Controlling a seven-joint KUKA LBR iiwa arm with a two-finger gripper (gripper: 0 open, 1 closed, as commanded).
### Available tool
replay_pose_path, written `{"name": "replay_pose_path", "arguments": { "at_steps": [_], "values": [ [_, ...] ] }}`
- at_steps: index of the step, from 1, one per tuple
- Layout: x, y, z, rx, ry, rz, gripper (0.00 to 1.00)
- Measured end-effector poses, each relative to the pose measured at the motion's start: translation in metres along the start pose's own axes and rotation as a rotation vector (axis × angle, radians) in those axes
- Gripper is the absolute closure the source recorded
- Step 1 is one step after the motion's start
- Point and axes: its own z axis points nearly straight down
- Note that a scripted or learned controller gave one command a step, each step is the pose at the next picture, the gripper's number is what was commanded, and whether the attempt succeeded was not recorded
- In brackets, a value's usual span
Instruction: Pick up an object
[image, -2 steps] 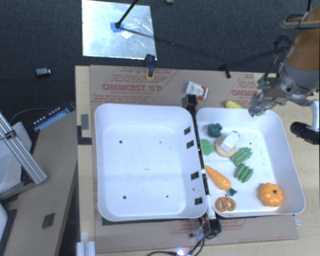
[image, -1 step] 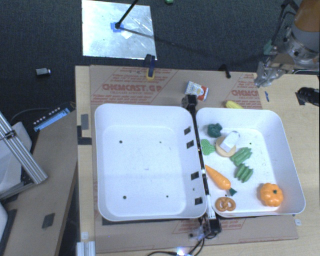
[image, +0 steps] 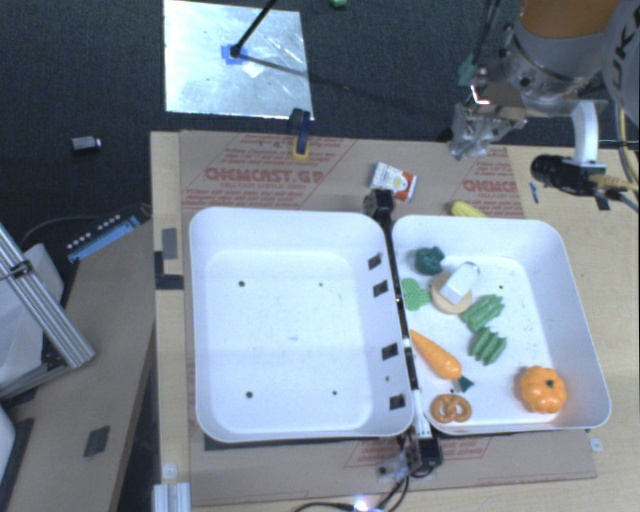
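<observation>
— The carrot (image: 436, 354) looks to me the easiest object to pick. It lies in the right bin (image: 570, 290), near the left wall, between the pretzel (image: 450, 407) and the green leaf piece (image: 414, 294).

— Is it heavy, do you think?

— I judge not. It seems a toy of plastic, light and stiff, but smooth, so it may slip. I would take it across the thick middle, not at the pointed end.

— And the small pumpkin (image: 541, 389)?

— Round and wider; the fingers could slide off it. The two green pods (image: 486, 328) lie close together, so taking one alone is harder.

— Where is the gripper (image: 478, 130) now?

— It hangs high behind the right bin, above the cardboard (image: 260, 165), well apart from all the toys. It holds nothing that I can see, and whether it is open or closed I cannot tell from here.
</observation>
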Motion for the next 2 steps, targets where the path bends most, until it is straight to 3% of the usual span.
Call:
{"name": "replay_pose_path", "arguments": {
  "at_steps": [1,2],
  "values": [
    [-0.014,-0.05,-0.148,-0.012,-0.002,0.007,1.0],
    [-0.096,-0.005,-0.157,-0.002,-0.005,0.012,1.0]
  ]
}}
